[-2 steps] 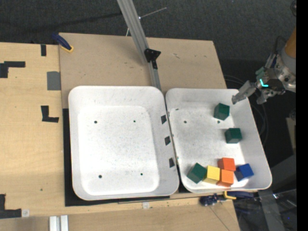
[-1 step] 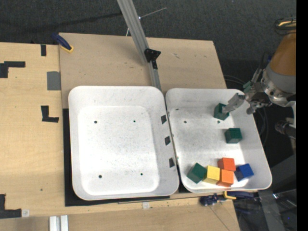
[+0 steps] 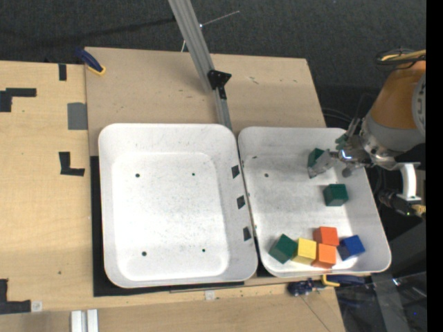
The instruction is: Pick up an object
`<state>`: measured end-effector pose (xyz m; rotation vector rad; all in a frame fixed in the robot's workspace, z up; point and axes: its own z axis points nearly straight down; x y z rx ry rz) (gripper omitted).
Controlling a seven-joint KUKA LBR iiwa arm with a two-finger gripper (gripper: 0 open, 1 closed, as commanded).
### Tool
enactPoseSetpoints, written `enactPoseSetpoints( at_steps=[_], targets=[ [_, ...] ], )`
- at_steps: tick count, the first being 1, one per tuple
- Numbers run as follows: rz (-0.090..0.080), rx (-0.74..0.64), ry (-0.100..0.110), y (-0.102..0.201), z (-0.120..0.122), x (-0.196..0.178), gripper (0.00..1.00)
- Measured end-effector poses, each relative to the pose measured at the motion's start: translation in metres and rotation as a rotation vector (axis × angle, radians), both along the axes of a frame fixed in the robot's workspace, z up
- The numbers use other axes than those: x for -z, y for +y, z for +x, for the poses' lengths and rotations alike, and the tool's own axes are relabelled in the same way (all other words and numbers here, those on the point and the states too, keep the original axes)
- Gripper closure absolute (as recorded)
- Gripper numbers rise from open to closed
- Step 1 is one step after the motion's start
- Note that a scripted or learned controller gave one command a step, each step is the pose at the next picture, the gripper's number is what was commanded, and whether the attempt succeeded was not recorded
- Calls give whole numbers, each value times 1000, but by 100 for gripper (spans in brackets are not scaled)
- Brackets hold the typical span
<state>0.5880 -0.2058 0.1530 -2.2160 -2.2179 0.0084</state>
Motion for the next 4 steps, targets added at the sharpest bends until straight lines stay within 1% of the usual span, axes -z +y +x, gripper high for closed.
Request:
enactPoseSetpoints(
  at_steps=[1,2,3,4],
  targets=[
    [0,-1,-1,10,-7,56,0],
    [0,-2,-5,10,-6,42,100],
    [-2,-1,-13,16,2,-16,100],
    [-2,0,-8,16,3,-66,100]
  ],
)
